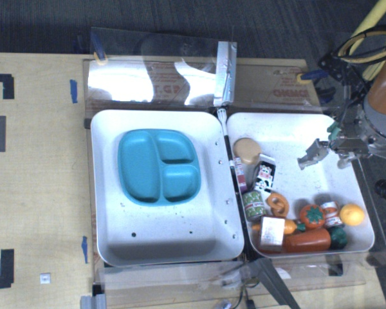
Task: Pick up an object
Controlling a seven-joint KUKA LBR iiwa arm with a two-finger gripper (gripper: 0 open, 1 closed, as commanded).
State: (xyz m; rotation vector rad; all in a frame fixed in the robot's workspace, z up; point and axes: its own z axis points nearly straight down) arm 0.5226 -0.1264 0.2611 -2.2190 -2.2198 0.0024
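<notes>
**Hovering over the right bin, choosing a target**

Pale wood worktop [32,192] is carrying two white bins side by side; the left bin [109,237] is holding a blue divided plate [159,165], and the right bin [289,124] is holding the clutter I am after. I am hanging my pincer [327,152] over the bare upper part of that bin, gripping nothing; whether its fingers are apart or together I cannot tell. The likeliest pick, I am judging, is the red sausage-like toy [307,240] lying near the front wall, its long axis running left to right. To do this well I should be turning my fingers across that axis and coming straight down, avoiding the tomato [312,215] just behind it
</notes>
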